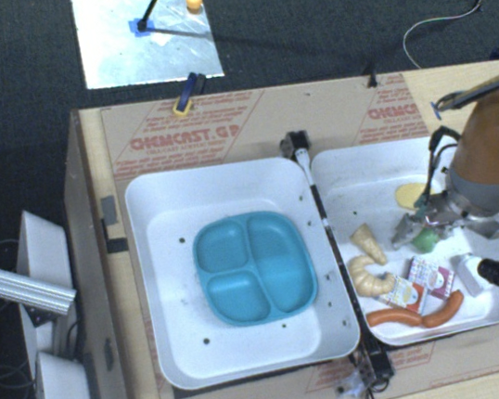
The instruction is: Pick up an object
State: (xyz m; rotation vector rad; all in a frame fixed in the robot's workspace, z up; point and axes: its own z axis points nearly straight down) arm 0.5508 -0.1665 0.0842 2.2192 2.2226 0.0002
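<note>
The right bin [367, 170] holds several toy foods. My gripper [414, 230] hangs low over its middle, reaching in from the right. A small green object [425, 236] lies right under the gripper tip, partly hidden by it. A yellow piece [409, 194] sits just behind the gripper. To its left are a cream cone-shaped piece [366, 242] and a pale curled pastry [365, 273]. A red and white packet [429, 276] and a red sausage [416, 315] lie toward the front wall.
The left bin [163, 217] holds a blue divided plate [254, 266]. A black divider rail [322, 229] runs between the bins. A small yellowish packet [398, 292] lies beside the pastry. The arm's orange band [494, 141] fills the right bin's far right side.
</note>
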